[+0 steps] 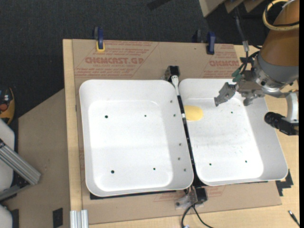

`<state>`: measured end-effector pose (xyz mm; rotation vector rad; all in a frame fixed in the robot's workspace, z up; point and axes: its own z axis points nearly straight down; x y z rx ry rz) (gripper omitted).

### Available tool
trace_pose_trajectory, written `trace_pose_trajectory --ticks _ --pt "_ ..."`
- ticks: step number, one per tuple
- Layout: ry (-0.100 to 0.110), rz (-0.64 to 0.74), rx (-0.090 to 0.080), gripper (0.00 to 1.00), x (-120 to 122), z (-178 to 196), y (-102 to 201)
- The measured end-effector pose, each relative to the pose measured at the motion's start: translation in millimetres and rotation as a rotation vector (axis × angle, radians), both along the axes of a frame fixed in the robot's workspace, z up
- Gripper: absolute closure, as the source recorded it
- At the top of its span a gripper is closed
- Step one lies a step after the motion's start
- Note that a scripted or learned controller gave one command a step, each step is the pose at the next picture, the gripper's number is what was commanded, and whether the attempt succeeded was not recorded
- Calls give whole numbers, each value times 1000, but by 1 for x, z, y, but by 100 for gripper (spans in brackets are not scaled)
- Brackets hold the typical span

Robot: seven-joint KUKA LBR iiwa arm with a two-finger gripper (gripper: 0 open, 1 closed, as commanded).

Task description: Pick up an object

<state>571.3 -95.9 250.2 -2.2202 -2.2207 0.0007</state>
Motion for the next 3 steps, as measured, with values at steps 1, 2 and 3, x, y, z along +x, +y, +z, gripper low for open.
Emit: trace_pose_trajectory --ticks 1,2,3 --pt "-22 2 -3 0 -44 206 8" --pt "-8 1 -3 100 -43 207 9" --pt "4 4 0 100 -6 128 49"
